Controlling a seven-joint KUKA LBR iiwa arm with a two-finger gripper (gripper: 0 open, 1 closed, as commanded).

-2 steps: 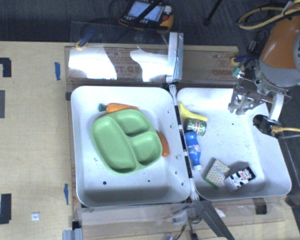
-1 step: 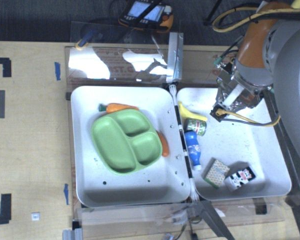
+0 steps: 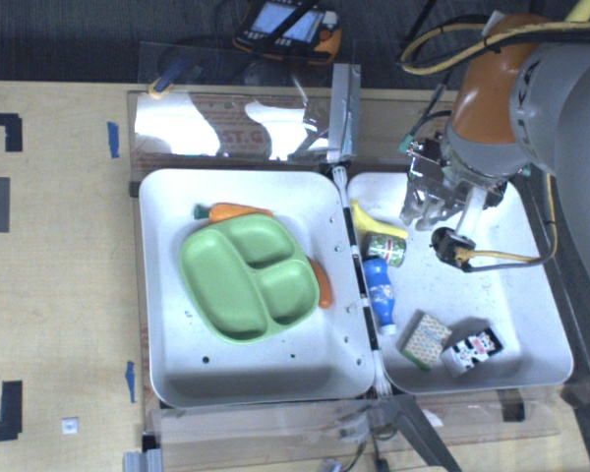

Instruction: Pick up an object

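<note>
Wooden bench (image 3: 59, 293), left white bin (image 3: 167, 362) holding a green divided plate (image 3: 248, 275), right bin (image 3: 531, 352) beside it with blue bottle (image 3: 380, 298), gripper (image 3: 425, 211) above, finger position unclear

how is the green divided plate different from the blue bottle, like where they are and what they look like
The green divided plate lies in the left bin; the blue bottle lies in the right bin, against the divider. The plate is broad, flat and far larger; the bottle is slim and lies on its side. The plate partly covers an orange carrot; the bottle covers nothing. Neither touches the hand.
</note>
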